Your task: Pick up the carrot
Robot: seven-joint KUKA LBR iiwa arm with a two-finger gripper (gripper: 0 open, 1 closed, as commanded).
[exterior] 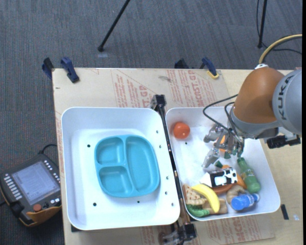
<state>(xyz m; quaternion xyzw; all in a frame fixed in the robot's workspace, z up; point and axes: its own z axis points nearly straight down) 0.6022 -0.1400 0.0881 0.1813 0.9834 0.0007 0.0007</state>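
Observation:
The carrot [227, 189] is an orange piece lying low in the right bin [193, 117], mostly covered by a black-and-white toy [225, 178]. My gripper [213, 148] hangs over the middle of that bin, just above and left of the pile. Its two metal fingers [210, 160] are spread apart, open, with nothing between them. The carrot lies below and right of the fingertips, apart from them.
A red-orange ball [181, 130] sits at the right bin's upper left. A yellow banana [207, 196], a green bottle [248, 175], a blue item [242, 202] and crackers [192, 196] crowd the carrot. The left bin [71, 137] holds a blue divided plate [127, 165].

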